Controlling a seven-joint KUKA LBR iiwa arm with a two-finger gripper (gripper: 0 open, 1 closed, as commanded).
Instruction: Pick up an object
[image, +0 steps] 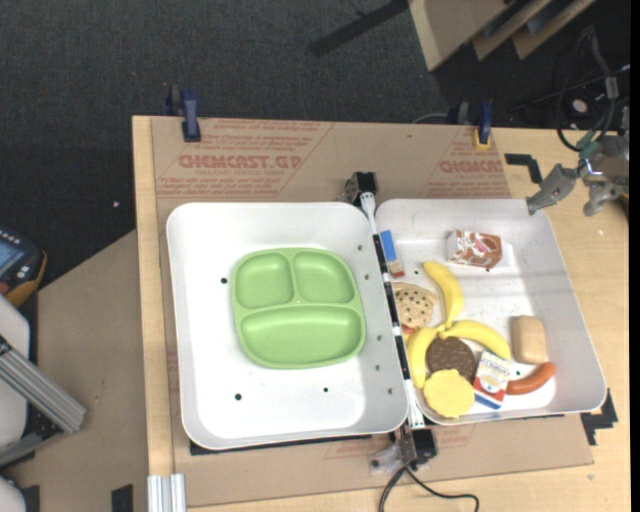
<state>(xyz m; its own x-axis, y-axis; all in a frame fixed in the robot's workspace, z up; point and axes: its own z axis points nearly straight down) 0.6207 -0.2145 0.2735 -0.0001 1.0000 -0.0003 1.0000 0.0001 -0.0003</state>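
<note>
Gripper (572, 183) first: we see it at the far right of the view, above the upper right corner of the right-hand shallow white bin (560, 262), a grey metal piece with a dark angled finger toward the bin's rim. We cannot tell from this slant whether it stands wide or narrow, and we see nothing between its fingers.

We take that right-hand bin as our landmark. Inside it, near its upper middle, lies a small clear-wrapped packet with a red and brown print (474, 248). Along its left wall we see a small blue and white block (386, 247), and just below that a round tan cookie with dark specks (413, 303). A curved yellow toy banana (446, 291) lies beside the cookie, and a second yellow banana (482, 338) arcs across the bin's lower middle. Under that arc sits a round dark brown patty (451, 356), touching a round yellow disc (449, 393) below it. Toward the bin's lower right we find a small white carton with red and blue print (491, 378), an orange-red toy sausage (530, 379) and a pale tan bread-like block (529, 338) (all crowded together).

Left of the landmark bin, touching it along a shared edge, a second white bin (200, 330) holds a light green plastic divided plate (297, 307). Both bins rest on the brown cardboard-covered worktop (300, 160).
</note>
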